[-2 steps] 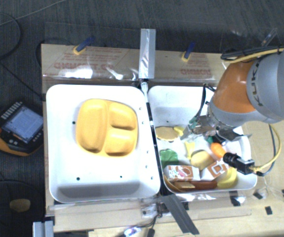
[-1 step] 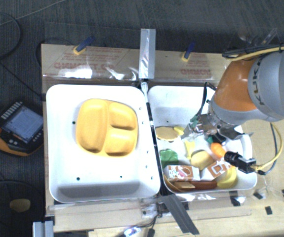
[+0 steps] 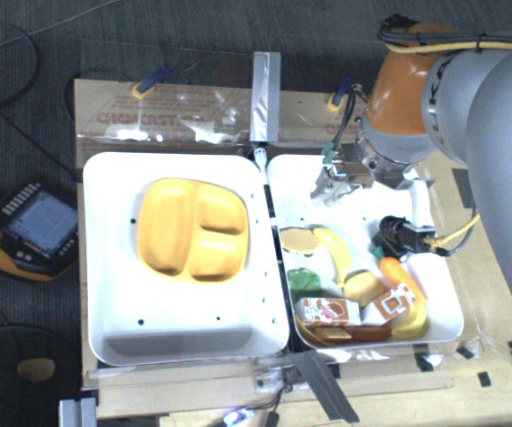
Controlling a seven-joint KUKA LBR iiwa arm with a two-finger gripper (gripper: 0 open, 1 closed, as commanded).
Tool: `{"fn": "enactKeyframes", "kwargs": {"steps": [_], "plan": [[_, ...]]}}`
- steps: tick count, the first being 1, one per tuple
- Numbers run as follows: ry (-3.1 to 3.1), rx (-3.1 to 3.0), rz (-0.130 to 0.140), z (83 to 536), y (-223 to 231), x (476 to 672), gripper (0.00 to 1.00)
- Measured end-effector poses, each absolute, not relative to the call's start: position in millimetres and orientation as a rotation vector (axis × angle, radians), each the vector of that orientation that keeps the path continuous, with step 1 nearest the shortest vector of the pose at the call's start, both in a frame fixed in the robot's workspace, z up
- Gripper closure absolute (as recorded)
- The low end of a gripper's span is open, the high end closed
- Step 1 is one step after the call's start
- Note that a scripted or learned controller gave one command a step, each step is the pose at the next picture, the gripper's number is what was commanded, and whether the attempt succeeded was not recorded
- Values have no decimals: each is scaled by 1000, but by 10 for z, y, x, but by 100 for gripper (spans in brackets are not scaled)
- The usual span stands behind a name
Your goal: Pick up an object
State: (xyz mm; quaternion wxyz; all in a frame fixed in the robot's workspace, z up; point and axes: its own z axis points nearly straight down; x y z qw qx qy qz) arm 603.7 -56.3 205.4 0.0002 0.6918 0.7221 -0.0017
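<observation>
Two white bins sit side by side on a bench. One bin holds a yellow tray. Its neighbour holds toy food: a banana, a carrot and a green piece. Above its far end hangs the gripper, with nothing in it. I cannot tell how its fingers stand.

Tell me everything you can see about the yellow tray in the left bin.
The yellow tray is a glossy, plastic-looking dish with rounded corners, split into three shallow compartments: one long one on its left and two smaller ones on its right. It lies flat, slightly turned, on the floor of the left bin, near the middle and toward the far side. Only the bin touches it.
</observation>
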Motion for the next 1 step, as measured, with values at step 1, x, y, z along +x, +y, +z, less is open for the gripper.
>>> {"fn": "enactKeyframes", "kwargs": {"steps": [1], "plan": [[2267, 2174, -7, 2053, -567, 6036, 0]]}}
